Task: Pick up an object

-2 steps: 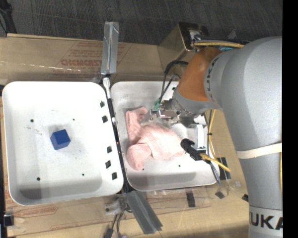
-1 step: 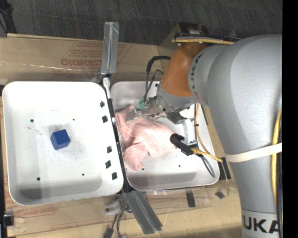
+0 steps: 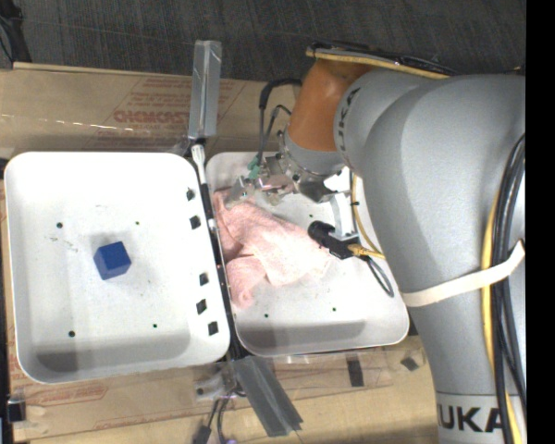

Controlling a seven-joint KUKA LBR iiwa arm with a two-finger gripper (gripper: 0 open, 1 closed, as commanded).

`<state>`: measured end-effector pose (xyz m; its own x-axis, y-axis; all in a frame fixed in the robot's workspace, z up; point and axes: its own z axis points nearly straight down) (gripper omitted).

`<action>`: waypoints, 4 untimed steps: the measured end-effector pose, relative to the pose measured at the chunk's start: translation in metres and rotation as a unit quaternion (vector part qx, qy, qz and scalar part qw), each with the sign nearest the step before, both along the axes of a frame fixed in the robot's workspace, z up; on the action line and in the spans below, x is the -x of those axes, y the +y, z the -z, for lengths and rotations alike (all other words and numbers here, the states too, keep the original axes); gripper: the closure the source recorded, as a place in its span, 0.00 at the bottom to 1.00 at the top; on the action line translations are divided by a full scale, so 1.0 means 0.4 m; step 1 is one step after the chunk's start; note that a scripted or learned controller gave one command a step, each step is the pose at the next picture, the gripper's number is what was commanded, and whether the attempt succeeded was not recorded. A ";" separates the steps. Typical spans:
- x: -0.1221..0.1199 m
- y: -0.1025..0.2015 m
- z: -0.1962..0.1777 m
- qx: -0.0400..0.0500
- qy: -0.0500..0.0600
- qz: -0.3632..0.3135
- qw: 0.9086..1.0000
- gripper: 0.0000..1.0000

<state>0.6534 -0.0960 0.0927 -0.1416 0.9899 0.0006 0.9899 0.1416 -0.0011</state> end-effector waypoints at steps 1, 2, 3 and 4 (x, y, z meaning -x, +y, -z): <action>0.168 -0.099 0.002 0.000 0.001 -0.026 1.000 0.00; 0.105 -0.004 0.000 0.000 -0.001 -0.100 0.995 0.00; 0.015 -0.016 0.000 0.000 0.000 -0.095 0.996 0.00; 0.130 -0.111 0.001 0.000 0.000 -0.109 0.994 0.00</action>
<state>0.6012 -0.1403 0.0925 -0.3532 0.9355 0.0009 0.9355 0.3532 -0.0017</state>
